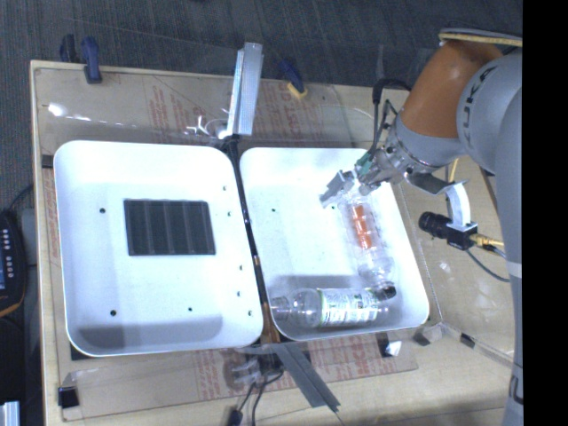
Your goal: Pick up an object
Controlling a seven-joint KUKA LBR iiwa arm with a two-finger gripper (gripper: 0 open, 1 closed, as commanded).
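The gripper [348, 185] hung in the approach step over the right bin [293, 238], its jaws' state impossible to tell, just above the orange-labelled bottle [366, 236], so descent and closing seemed next.

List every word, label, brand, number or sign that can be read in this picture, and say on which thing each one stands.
No text can be read.
Bench: faint red print under the clear sheet, too blurred to read.
Bottle lying at the near wall of the right bin: label with print, too small to read.
Bottle with the orange label: no letters can be made out.
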